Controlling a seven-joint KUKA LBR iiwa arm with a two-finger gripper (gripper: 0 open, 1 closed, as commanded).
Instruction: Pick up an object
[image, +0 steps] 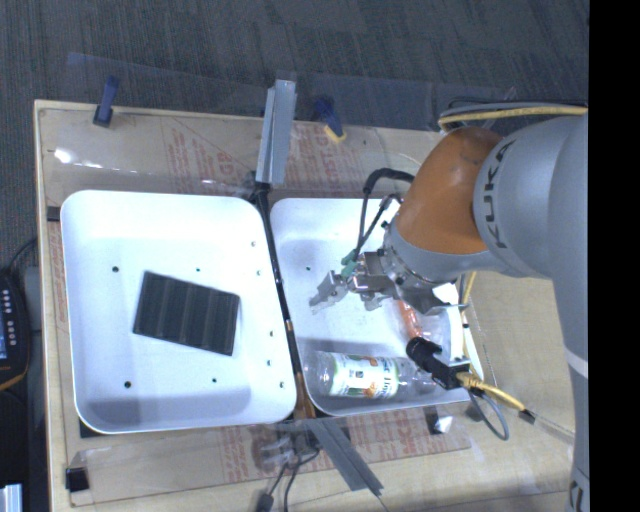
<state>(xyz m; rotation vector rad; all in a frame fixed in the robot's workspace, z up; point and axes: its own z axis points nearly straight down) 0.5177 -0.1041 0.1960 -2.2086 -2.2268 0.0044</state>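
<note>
Bottle (368, 377) below gripper (328, 291), apart

two white bins (100, 215), one bottle (365, 377), one dark panel (187, 313)

This looks like a robotics lab or test cell, not a home. A big grey industrial arm (520, 200) with an orange band reaches over a plywood bench (60, 150) that bears 2 white bins (90, 215) side by side. Blue clamps (105, 100) grip the bench edge, loose cables (495, 395) trail nearby, and dark carpet (300, 40) covers the floor.
</note>
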